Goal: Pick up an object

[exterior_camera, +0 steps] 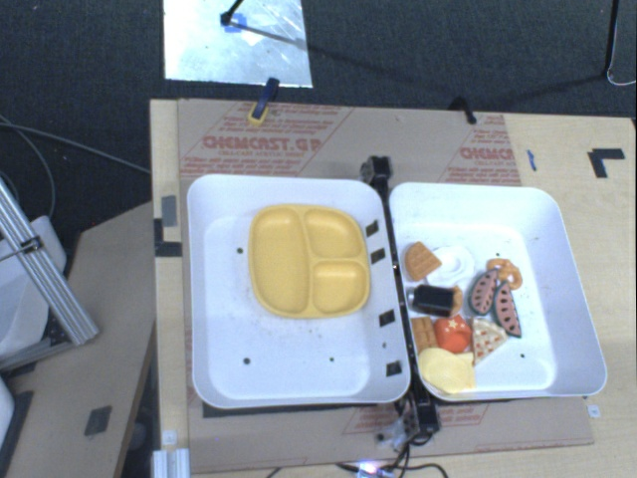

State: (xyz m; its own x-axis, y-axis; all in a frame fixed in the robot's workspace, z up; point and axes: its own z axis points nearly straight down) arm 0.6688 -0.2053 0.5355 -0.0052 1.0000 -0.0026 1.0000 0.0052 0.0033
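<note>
You have the yellow plate (307,260) in the left bin (214,366) — toy food (458,312) clustered at 9 o'clock of the right bin (567,297); gripper state — cannot tell.

Tripod stand (622,28) cut off by right edge (top corner); toy food pile (460,312) overlapping.

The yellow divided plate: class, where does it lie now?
The yellow divided plate lies in the left bin, towards its upper middle, left of the divider between the bins.
</note>
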